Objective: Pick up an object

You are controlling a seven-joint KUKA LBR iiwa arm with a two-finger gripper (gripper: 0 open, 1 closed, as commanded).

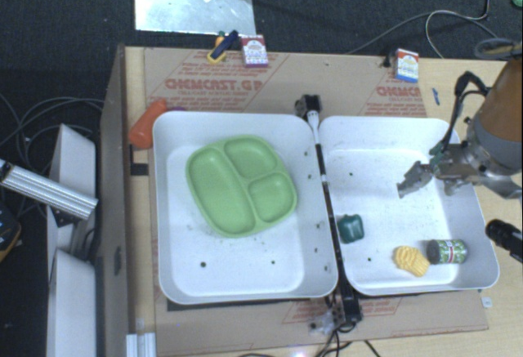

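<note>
The pincer hangs over the bare middle of the right bin, well apart from every object; whether it is wide or narrow I cannot tell. If it goes straight down, it may catch nothing. The small can touches the yellow toy near the front wall, so one could push the other. The green cup stands alone by the divider.

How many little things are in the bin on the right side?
3. A green cup by the left wall, a yellow corn near the front, and a can beside it. The arm could hide others.
</note>
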